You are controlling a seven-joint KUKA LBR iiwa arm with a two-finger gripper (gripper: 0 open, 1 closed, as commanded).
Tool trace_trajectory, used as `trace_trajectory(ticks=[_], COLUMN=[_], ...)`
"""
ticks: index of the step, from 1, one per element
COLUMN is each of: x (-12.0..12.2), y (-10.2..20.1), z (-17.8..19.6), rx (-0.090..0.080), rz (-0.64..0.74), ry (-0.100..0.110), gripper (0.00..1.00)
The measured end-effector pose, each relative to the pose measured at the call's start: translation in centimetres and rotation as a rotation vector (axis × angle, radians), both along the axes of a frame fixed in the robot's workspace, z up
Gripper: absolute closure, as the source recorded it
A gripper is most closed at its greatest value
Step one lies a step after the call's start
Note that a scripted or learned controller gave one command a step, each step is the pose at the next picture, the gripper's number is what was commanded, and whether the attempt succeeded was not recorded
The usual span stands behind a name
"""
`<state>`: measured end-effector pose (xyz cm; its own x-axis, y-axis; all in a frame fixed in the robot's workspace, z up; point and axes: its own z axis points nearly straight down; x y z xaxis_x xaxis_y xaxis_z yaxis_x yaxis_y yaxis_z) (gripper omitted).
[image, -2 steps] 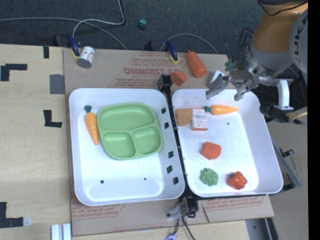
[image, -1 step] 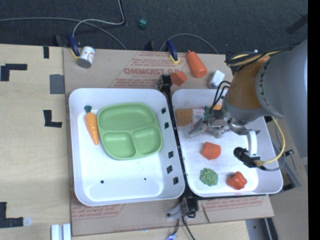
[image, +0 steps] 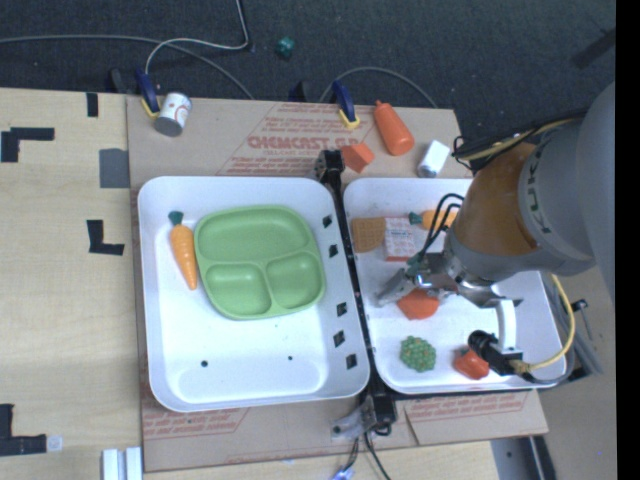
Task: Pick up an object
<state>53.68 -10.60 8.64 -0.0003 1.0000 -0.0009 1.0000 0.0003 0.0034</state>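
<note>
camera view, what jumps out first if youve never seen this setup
The grey arm with its orange band fills the right side, its gripper low in the right bin right by a red-orange piece. In the left bin sits a big green divided plate, with a toy carrot beside it on its left.

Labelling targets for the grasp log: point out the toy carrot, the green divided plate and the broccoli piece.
toy carrot (image: 184, 255): camera view, middle of its orange body.
green divided plate (image: 248, 234): camera view, floor of its largest compartment.
broccoli piece (image: 418, 353): camera view, centre of the green top.
</note>
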Motion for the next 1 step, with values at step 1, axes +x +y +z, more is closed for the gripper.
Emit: trace_trajectory(ticks=[1], x=[0.03], y=[-0.03], z=[0.92], rx=[-0.001], rz=[0.0], ry=[0.0], gripper=[1.0])
